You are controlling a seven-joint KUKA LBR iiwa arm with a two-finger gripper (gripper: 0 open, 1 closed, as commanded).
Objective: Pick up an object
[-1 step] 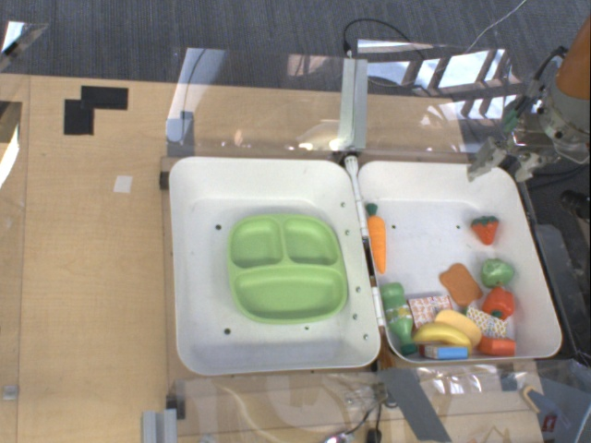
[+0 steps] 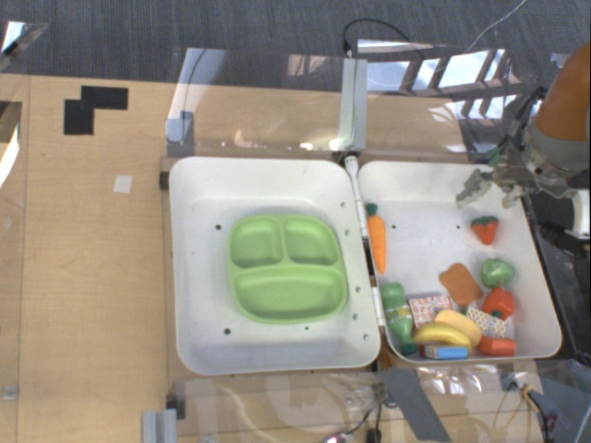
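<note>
My gripper (image 2: 490, 188) hangs over the far right corner of the right bin (image 2: 420, 206), fingers open with nothing between them. Just below it in the view lies a red strawberry (image 2: 486, 230). An orange carrot (image 2: 377, 239) rests along the bin's left wall. Crowded in the near part of the bin are a brown toast slice (image 2: 459, 284), a green pepper (image 2: 497, 271), a red pepper (image 2: 499, 303), a yellow banana (image 2: 446, 330), a green piece (image 2: 394, 295) and a small patterned box (image 2: 428, 307).
The left bin (image 2: 199, 210) holds a green divided plate (image 2: 286, 268) in its middle. A metal divider post (image 2: 354, 109) stands behind the seam between the bins. Cables and dark gear lie along the right bin's right side.
</note>
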